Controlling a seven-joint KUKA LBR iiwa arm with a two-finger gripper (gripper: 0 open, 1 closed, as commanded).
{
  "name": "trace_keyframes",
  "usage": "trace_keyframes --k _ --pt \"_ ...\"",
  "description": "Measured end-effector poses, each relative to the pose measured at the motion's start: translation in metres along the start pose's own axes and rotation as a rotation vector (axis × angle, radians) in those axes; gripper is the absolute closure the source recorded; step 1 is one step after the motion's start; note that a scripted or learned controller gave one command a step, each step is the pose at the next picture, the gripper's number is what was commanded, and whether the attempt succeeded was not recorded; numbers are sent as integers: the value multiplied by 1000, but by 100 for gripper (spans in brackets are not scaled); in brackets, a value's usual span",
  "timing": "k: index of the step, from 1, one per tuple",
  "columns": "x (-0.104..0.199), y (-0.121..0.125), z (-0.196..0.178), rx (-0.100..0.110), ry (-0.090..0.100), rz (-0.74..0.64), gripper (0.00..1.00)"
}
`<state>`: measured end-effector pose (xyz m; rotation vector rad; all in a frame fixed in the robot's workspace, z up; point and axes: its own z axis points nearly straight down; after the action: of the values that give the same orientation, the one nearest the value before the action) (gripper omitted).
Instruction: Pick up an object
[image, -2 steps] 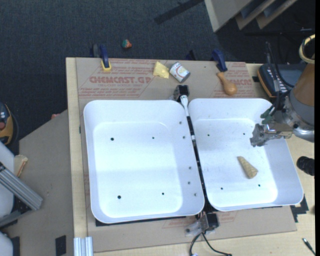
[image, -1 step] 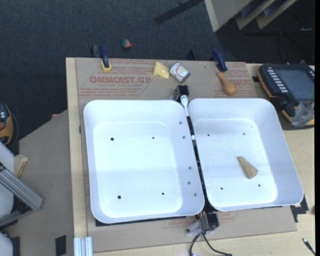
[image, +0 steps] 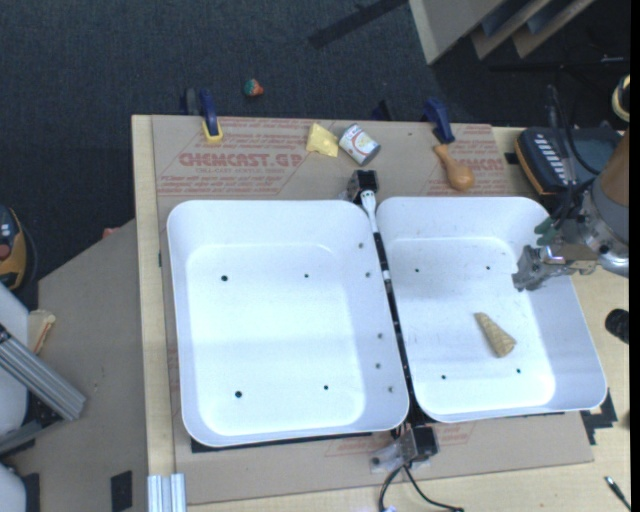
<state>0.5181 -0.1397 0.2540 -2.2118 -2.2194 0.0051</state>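
Your gripper (image: 528, 274) hung over the right bin's (image: 455, 225) far-right edge; whether it was wide or narrow could not be told. The tan cone (image: 495, 333) lay near, below-left. A descent there risked missing it, or clipping the wall.

- One camera, fixed above the bench (image: 250, 150), looking down at a slant.
- Far enough off to take in both white bins (image: 290, 320) whole, plus dark floor (image: 100, 60) beyond the bench's far edge.
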Motion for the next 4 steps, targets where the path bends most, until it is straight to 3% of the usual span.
trace_keyframes --k 1,2,3,4 --pt "-74 2 -80 -18 -11 8 100" --pt "21 -13 9 2 3 -5 100" --pt "-62 -11 -75 -19 -12 10 100" --pt "-13 -33 17 2 2 1 100"
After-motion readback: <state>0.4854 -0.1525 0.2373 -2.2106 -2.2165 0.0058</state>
